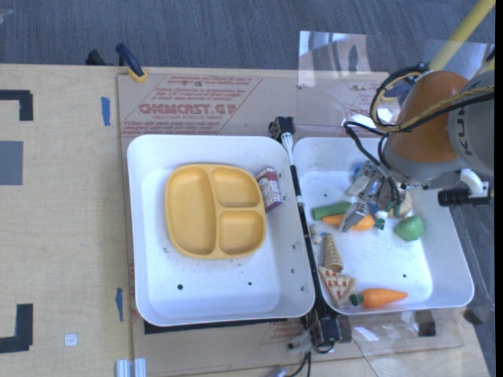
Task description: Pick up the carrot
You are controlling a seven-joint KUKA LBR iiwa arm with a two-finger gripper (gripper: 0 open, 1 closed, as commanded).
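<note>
The carrot (383,296), orange with a green top at its left end, lies near the front edge of the right bin (448,269). My gripper (365,213) hangs low over the middle of that bin, well behind the carrot. It is right above a smaller orange piece (355,224) that lies beside a long green vegetable (330,210). The arm's orange band (428,116) rises behind it at the right.
A round green fruit (409,228) sits just right of the gripper. A cone (330,251) and a waffle-patterned wedge (338,285) lie left of the carrot. The left bin (157,289) holds a yellow divided plate (216,210) and a small can (269,188).
</note>
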